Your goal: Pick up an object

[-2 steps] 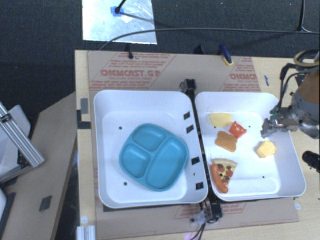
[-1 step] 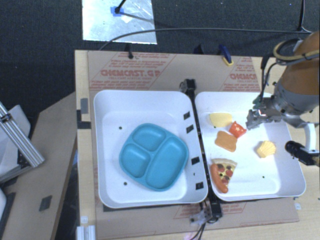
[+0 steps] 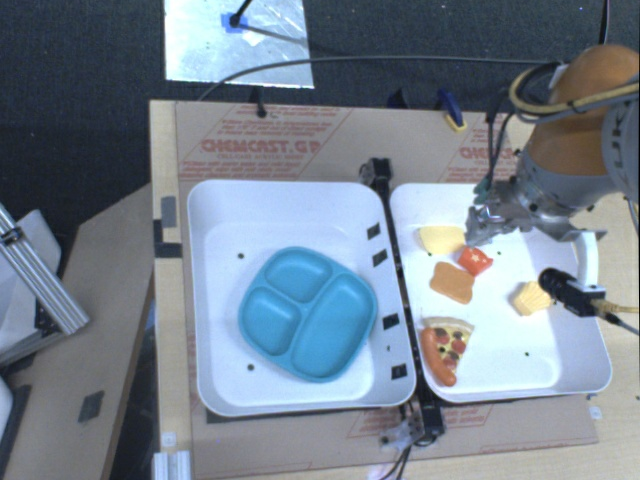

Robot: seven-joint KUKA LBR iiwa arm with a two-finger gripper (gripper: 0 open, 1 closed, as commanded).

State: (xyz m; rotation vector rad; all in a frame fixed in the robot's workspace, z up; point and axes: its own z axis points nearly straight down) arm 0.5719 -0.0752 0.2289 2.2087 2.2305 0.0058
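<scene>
Worktop [image 3: 300, 133] carries two white bins side by side, and this is the largest thing to keep in mind. The left bin [image 3: 215, 268] holds a blue divided plate [image 3: 306, 313]. The right bin [image 3: 560, 358] holds the small toy foods, which are the things to pick.

The arm [image 3: 585, 118] reaches in from the right, and the hand [image 3: 487, 225] is low over the far part of the right bin, just beside a pale yellow piece [image 3: 441, 239] and a small red piece [image 3: 475, 261]. How wide the hand stands I cannot tell, because the view is too coarse there; nothing can be seen in its grip.

For a good grasp, I think the red piece is the nearest choice. It lies close to the yellow piece and to an orange piece [image 3: 452, 283], so the hand should come straight down over its middle and not push the neighbours. The pizza slice [image 3: 443, 348] and the yellow wedge [image 3: 532, 297] lie more apart, so they may be easier.
</scene>
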